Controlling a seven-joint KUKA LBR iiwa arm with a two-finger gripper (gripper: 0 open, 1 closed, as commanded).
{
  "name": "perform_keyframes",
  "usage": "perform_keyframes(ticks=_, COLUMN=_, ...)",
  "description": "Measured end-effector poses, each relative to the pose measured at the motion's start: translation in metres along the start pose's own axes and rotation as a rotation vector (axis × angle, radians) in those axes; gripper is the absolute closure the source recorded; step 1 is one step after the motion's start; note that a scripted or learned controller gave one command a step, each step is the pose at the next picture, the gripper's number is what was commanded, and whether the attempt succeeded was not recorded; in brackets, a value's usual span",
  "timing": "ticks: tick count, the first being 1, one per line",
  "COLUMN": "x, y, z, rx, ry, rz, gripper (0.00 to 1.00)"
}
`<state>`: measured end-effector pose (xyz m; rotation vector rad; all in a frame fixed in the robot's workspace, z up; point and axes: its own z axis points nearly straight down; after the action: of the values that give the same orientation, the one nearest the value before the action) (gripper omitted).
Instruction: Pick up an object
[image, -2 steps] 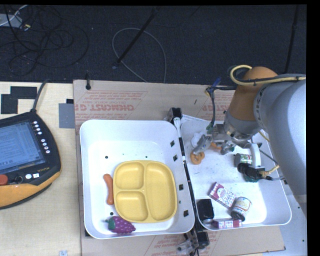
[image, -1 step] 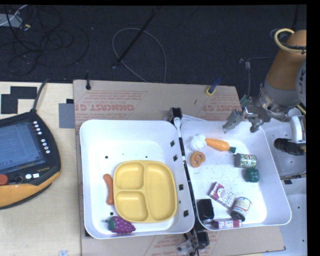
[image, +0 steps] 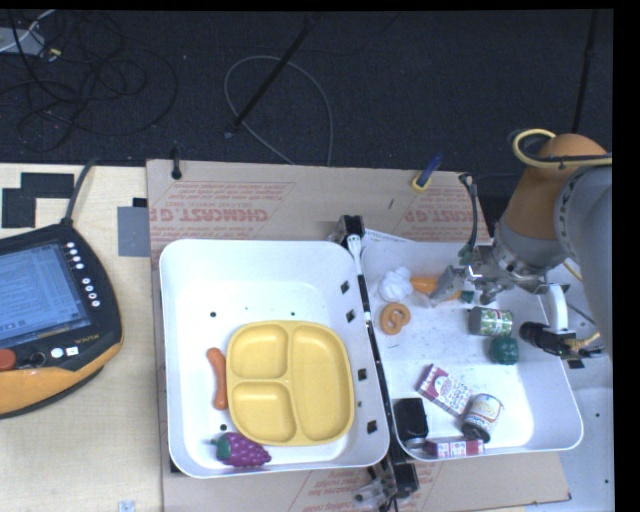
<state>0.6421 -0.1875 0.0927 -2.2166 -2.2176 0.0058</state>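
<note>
We see the gripper (image: 478, 283) at right of frame above a can (image: 492, 321) (finger state: we cannot tell).

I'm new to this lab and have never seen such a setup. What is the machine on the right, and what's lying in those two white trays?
One camera looks down at a slant on a bench. The grey and orange robot arm reaches in from the right; its gripper is over the right bin, near a small green can. I see nothing held. That bin also has a pretzel, a green ball and a pink carton. The left bin holds a yellow divided plate, a toy sausage and purple grapes.
</note>
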Motion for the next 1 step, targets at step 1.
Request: perform_keyframes(ticks=1, x=-0.026, y=-0.0302, z=0.0051, rx=-0.005, ry=-0.001, rz=0.0, gripper=0.0)
